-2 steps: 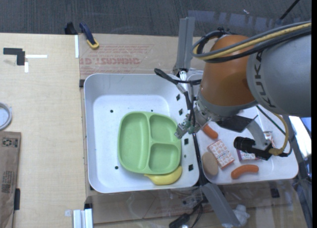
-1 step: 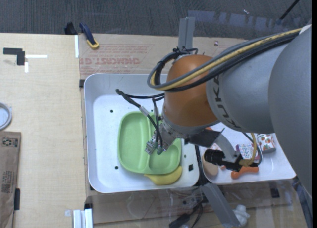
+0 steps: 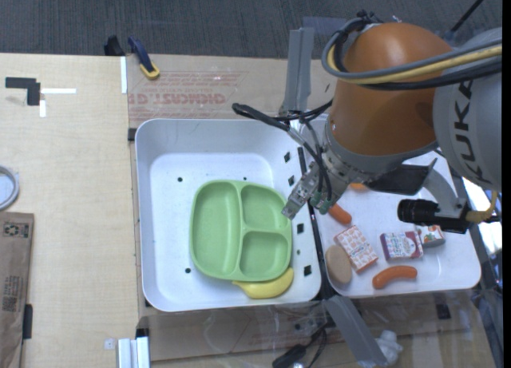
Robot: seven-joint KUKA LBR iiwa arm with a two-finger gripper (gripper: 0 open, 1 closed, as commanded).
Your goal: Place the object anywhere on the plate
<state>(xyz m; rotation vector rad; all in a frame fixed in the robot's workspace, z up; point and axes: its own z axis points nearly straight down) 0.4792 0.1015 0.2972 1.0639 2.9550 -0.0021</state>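
Note:
A light green divided plate (image 3: 231, 231) lies in the left white bin (image 3: 160, 175), toward its right side. A yellow banana (image 3: 267, 286) pokes out from under the plate's near edge. My gripper (image 3: 303, 197) hangs over the wall between the two bins, just past the plate's right rim. The arm's big orange band and a tangle of cables hide most of it. An orange carrot (image 3: 341, 215) with a green top lies just right of the gripper in the right bin (image 3: 455, 277).
The right bin also holds a red-and-white snack box (image 3: 356, 248), a tan oval bread piece (image 3: 338, 266), an orange sausage (image 3: 394, 276), a small juice carton (image 3: 402, 245) and another small carton (image 3: 431, 236). A black cylinder (image 3: 421, 211) juts out above them.

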